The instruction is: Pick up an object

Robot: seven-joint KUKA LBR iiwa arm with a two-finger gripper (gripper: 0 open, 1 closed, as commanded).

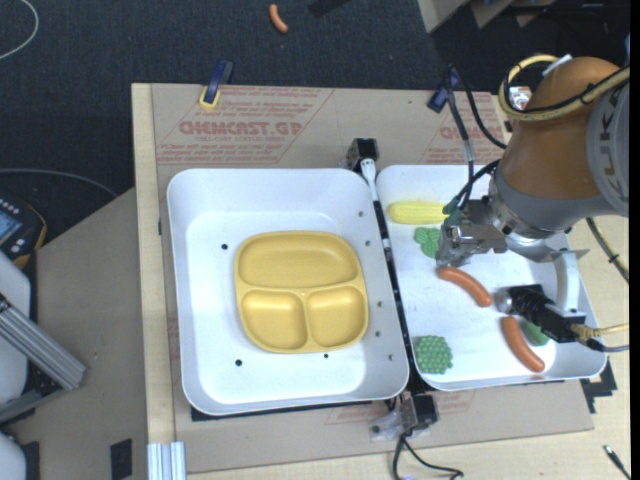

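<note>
I've got the jaws (pixel 462 251) low in the right bin (pixel 400 183), right over the far end of a toy hot dog (pixel 467 285); whether they're apart or together I cannot tell. A corn cob (pixel 414 211) lies just left of them, green peas (pixel 428 238) beside it. Another hot dog (pixel 524 345) sits near the front right corner, a broccoli piece (pixel 432 352) front left. The yellow divided plate (pixel 299 289) fills the left bin (pixel 200 268).

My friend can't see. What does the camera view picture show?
A grey and orange robot arm's gripper hangs over the right white bin, above toy sausages, yellow corn and green broccoli. The left white bin holds a yellow divided plate.
</note>
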